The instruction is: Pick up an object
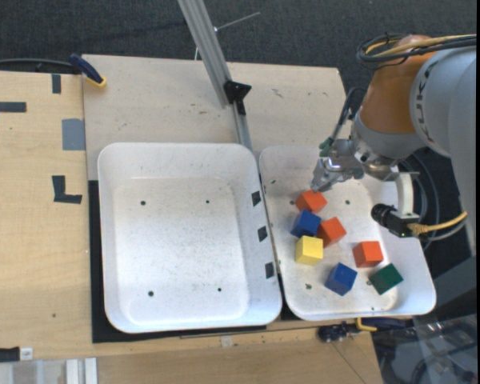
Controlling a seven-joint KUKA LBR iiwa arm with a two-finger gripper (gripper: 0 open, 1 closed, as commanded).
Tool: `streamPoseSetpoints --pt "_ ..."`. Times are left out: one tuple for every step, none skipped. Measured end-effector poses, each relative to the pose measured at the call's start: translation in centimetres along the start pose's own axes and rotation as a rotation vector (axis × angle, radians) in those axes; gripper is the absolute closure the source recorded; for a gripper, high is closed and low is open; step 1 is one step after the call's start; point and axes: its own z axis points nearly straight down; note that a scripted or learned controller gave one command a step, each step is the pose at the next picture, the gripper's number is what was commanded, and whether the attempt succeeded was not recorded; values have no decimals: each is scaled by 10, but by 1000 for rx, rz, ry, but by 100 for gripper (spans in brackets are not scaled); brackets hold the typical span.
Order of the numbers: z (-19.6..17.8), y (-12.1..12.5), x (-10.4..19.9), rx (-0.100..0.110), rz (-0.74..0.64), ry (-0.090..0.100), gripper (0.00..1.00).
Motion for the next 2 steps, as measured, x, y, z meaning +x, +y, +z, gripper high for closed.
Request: streamPoseSetpoints --pt "-47 1 0 0 -1 0 100" --pt "-35 1 0 7 0 -1 100"
